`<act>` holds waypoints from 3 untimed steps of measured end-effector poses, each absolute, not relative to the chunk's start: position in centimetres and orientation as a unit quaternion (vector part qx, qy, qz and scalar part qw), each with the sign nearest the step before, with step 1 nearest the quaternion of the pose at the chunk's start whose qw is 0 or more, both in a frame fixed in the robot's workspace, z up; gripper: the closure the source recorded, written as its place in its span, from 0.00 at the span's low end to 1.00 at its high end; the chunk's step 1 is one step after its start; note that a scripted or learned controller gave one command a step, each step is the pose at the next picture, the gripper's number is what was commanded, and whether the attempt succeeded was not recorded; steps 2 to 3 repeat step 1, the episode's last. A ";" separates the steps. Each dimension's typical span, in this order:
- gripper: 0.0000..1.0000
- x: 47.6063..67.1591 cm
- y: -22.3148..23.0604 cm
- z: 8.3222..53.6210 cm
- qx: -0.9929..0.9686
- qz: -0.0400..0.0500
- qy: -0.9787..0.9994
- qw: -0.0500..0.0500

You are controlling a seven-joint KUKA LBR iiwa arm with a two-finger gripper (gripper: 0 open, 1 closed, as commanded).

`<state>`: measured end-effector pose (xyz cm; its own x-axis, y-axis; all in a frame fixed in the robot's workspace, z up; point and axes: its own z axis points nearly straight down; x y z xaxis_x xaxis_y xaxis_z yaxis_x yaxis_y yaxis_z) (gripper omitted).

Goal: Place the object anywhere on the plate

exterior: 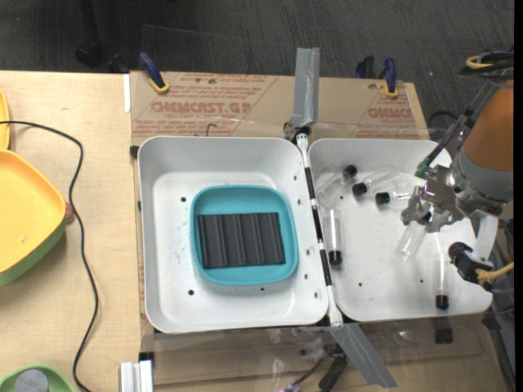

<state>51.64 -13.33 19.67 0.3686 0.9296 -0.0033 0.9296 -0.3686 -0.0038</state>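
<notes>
A teal plate with a dark ribbed middle lies in the left white bin. Several clear tubes with black caps lie scattered in the right bin. One tube rests along that bin's left wall, another near its front right corner, and a few cluster at the back. My gripper hangs low over the right side of the right bin. A clear tube lies directly under or at its tip; whether it is gripped is unclear.
A grey divider bar runs between the bins. Cardboard with clamps sits behind them. Yellow and green dishes and a black cable lie on the wooden table to the left.
</notes>
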 end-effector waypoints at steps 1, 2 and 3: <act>0.00 51.6 -13.3 19.7 -0.827 0.002 -0.562 0.001; 0.00 51.6 -13.3 19.7 -0.827 0.002 -0.562 0.001; 0.00 51.6 -13.3 19.7 -0.827 0.002 -0.562 0.001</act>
